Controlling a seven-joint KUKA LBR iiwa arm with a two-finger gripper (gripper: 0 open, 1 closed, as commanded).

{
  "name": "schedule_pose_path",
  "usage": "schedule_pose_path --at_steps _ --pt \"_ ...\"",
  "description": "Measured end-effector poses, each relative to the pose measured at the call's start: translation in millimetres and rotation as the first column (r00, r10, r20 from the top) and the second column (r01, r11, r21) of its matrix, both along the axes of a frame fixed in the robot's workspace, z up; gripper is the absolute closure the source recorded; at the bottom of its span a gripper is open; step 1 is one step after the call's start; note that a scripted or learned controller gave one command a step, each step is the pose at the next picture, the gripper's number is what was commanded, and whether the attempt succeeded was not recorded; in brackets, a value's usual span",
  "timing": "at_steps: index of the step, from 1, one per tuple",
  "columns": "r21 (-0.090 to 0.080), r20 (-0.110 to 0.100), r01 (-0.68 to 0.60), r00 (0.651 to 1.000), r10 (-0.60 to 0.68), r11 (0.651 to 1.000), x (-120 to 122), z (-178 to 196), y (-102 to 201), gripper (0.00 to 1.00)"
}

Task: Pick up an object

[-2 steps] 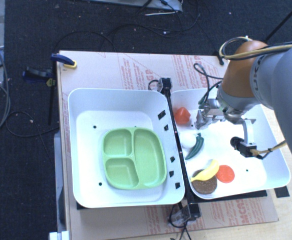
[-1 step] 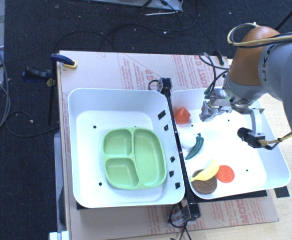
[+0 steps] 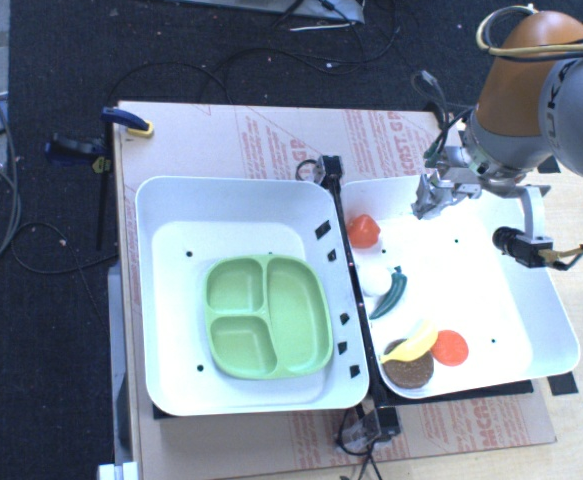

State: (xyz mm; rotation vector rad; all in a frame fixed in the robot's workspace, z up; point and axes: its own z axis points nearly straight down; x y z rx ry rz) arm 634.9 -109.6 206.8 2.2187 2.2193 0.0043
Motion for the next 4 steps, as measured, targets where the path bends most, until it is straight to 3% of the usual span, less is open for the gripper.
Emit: schedule_pose_path --at_steps 1,4 --pt "0.0 -0.001 0.0 1.0 0.0 1.0 1 40 0 1.0" --pt "0.002 -0.005 -0.005 1.0 0.005 1.0 -44 15 159 1.0"
